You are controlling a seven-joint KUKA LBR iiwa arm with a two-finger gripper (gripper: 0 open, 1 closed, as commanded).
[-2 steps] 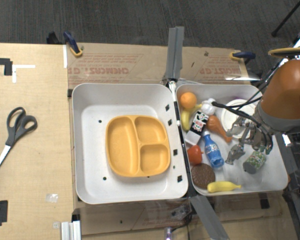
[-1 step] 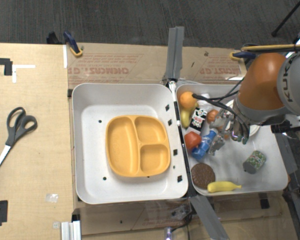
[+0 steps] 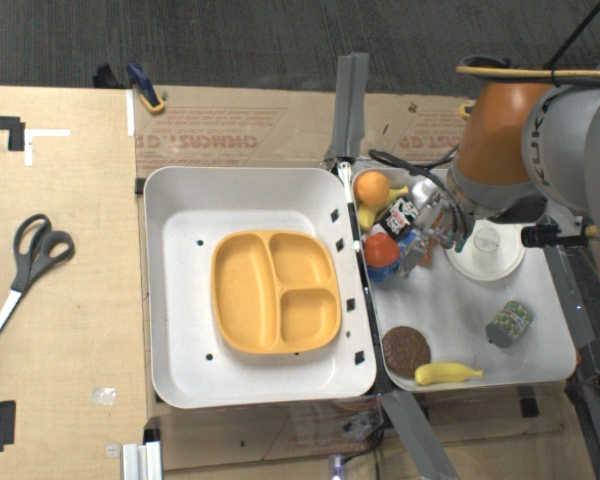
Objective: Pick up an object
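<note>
Two shallow white bins are seen side by side on the bench [image 3: 60, 368]. In the left bin [image 3: 170, 298], a yellow divided plate [image 3: 276, 291] is laid flat near the middle, with three compartments facing up.

The right bin [image 3: 540, 353] is reached by the grey arm [image 3: 570, 138] from the right, its orange band [image 3: 500, 133] showing above the wrist. The jaws [image 3: 427, 226] are lowered at the bin's upper left part, just beside a cluster of small things. Whether the jaws are wide or narrow cannot be told, as the tip is blurred among those things, and nothing can be made out between them.

In that cluster, an orange fruit [image 3: 372, 187] is set at the bin's top left corner, a black-and-white packet [image 3: 399, 215] is tilted just below it, and a red ball [image 3: 382, 251] lies beneath that, close to the wall shared with the left bin. A white round lid [image 3: 487, 251] is placed just right of the jaws. Near the bin's front edge, a brown round cookie [image 3: 406, 348] is laid beside a yellow banana [image 3: 448, 373], the two nearly touching. A small green speckled can [image 3: 508, 322] is found toward the right side, well apart from the cluster.

On the bare bench to the left, a pair of black-handled scissors [image 3: 28, 268] is laid.
</note>
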